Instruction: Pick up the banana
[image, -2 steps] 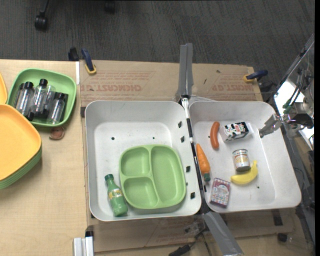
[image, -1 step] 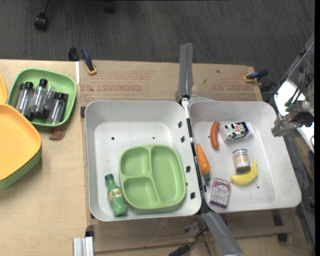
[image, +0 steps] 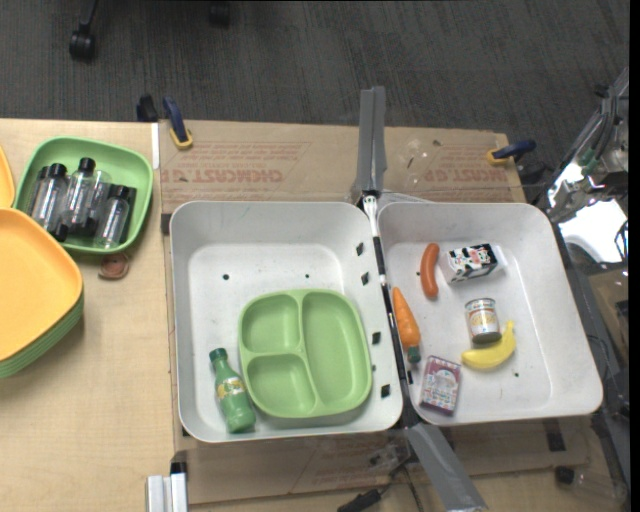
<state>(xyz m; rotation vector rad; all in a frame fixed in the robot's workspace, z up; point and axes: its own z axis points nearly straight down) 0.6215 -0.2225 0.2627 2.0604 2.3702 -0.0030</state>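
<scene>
The yellow banana (image: 491, 350) lies in the right bin (image: 560, 400), toward its front right, curving up at its right end. A small jar (image: 483, 320) with a silver lid stands just behind it, touching or nearly touching it. Bare bin floor lies to the banana's right and in front of it.
The right bin also holds a black-and-white carton (image: 471, 261), a red sausage (image: 430, 270), an orange carrot (image: 405, 318) by the left wall and a pink box (image: 440, 385). A green divided plate (image: 305, 352) and a green bottle (image: 231, 390) sit in the left bin (image: 200, 250).
</scene>
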